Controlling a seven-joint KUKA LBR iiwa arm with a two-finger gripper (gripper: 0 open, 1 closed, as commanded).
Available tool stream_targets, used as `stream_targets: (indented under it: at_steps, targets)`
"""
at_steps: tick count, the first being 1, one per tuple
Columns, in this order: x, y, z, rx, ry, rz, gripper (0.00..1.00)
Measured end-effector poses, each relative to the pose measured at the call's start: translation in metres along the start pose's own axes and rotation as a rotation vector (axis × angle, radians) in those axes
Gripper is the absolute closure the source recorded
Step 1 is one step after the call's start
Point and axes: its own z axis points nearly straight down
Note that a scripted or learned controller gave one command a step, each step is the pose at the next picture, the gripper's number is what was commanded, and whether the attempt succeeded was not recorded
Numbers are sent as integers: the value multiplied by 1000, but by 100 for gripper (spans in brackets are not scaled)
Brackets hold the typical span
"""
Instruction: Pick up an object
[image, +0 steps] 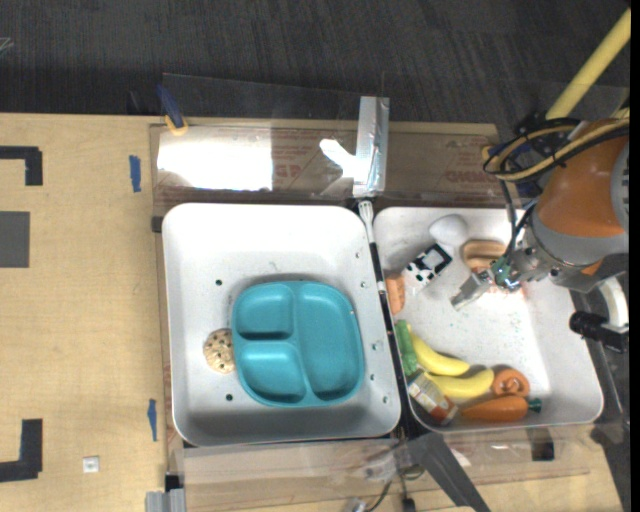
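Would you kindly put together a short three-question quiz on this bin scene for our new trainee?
1. True or false: the teal divided tray lies in the left bin.
2. What lies left of the tray: A) cookie B) spoon C) cup?
3. In which bin does the banana lie?

Key: 1 true. 2 A. 3 the right bin, where the gripper also is.

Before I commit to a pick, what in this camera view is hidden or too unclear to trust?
- Pincer: too small and blurred to read its state or whether it touches anything.
- Items at the right bin's front edge: banana, carrot and a packet overlap, hiding their undersides.
- Hot dog: partly covered by the wrist.
- Cookie: tucked against the teal tray; contact unclear.
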Motion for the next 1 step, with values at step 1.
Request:
stream_targets:
  at_steps: [1]
  targets:
    - [14,12,30,-7,-11,-156,0]
